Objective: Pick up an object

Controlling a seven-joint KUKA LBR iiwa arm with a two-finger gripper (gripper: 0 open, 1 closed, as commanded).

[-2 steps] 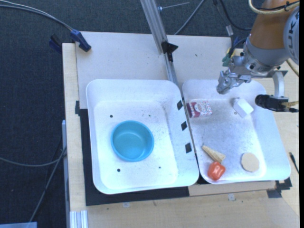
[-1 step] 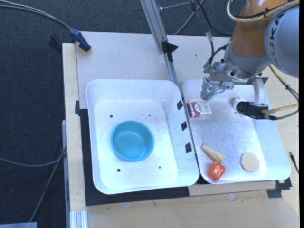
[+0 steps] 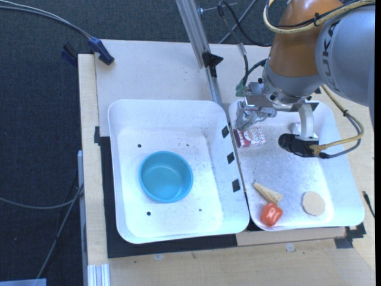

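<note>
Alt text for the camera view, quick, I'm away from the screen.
The gripper hangs at the left wall of the right bin, directly over a small pink-and-white packet; a grasp cannot be confirmed. Toward that bin's front lie a yellow wedge, a red-orange piece and a tan disc. The left bin holds a blue bowl.

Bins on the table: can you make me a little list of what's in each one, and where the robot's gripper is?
left bin: one blue bowl
right bin: red and white packet, yellow wedge, red lump, round tan disc
gripper: at the far left corner of the right bin, just above the packet
holding something: cannot tell
</note>
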